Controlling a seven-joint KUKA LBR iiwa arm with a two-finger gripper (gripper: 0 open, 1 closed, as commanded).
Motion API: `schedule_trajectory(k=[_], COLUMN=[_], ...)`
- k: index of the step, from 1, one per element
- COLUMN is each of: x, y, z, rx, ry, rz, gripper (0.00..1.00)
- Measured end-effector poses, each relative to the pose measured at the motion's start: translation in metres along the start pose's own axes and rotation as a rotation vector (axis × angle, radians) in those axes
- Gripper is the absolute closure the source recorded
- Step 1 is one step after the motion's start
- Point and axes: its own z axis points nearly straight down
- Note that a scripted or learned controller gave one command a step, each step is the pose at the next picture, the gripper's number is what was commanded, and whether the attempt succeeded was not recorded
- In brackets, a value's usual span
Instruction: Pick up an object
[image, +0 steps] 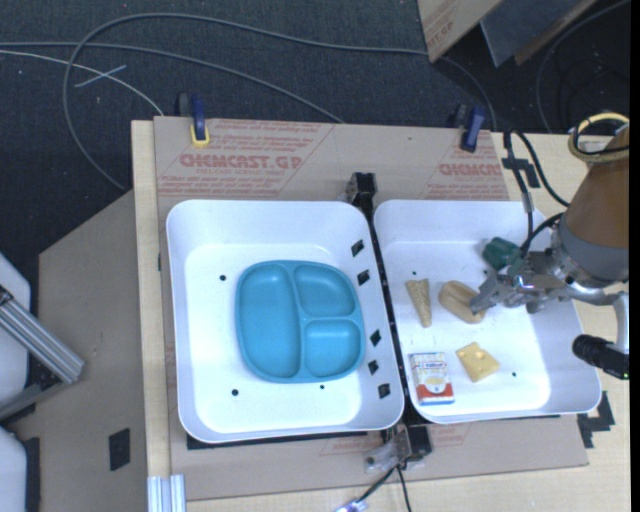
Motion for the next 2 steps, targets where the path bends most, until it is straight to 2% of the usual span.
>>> schedule_trajectory(k=[1, 2], x=[-0.006, -0.005], y=[0.002, 0.003], z=[0.045, 0.031], rx=[0.000, -0.007], ry=[0.000, -0.001], rz=[0.001, 0.001], gripper=[0.00, 1.00])
